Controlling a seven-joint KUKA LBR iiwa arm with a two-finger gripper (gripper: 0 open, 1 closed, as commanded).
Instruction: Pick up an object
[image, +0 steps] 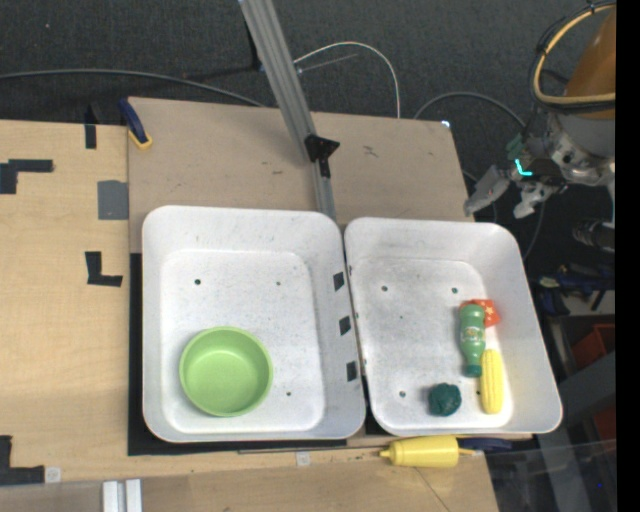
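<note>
Toys lie clustered at the near right of the right bin (420, 235): a green bottle (471, 338) with an orange cap, a yellow corn cob (491, 380) just beside it, a dark green lump (446, 399) near them. Both long toys run roughly front to back. The gripper (505, 192) hangs beyond the bin's far right corner, fingers apart, holding nothing; the toys lie well toward the camera from it.
</note>
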